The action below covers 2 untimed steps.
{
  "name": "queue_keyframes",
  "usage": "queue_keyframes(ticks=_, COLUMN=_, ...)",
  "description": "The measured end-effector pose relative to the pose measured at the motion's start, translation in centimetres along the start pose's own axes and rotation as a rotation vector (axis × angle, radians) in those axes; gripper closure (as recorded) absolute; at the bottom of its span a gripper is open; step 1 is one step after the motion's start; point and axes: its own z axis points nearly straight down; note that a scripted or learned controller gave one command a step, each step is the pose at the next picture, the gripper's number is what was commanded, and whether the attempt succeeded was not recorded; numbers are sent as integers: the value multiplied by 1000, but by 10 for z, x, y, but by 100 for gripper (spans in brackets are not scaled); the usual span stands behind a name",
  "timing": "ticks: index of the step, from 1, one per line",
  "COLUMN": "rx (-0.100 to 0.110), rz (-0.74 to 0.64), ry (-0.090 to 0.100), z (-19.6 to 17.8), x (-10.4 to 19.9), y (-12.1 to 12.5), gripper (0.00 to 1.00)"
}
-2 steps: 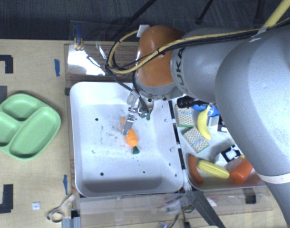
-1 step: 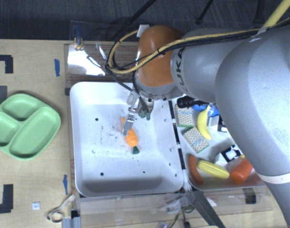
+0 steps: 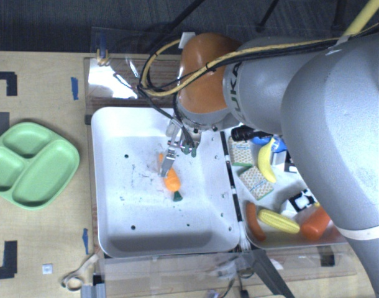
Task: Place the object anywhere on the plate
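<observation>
A small orange toy carrot (image 3: 171, 180) with a green end lies on the floor of the left white bin (image 3: 121, 135), near its middle. My gripper (image 3: 179, 154) hangs over that bin just above and to the upper right of the carrot, open; its grey fingertip (image 3: 168, 163) reaches down almost to the carrot's top. I see nothing held between the fingers. The green plate (image 3: 31, 164), divided into three compartments, sits on the wooden bench far to the left, outside the bins.
The right bin (image 3: 238, 185) holds a banana (image 3: 266, 161), a yellow corn cob (image 3: 278, 221), a red-orange item (image 3: 314, 223) and small boxes. The big grey arm (image 3: 314, 98) covers the upper right. Blue tape marks and black corner marks dot the bench.
</observation>
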Motion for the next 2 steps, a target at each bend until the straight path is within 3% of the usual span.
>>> queue_keyframes(ticks=2, rx=0, rz=0, ry=0, z=0, x=0, y=0, gripper=0)
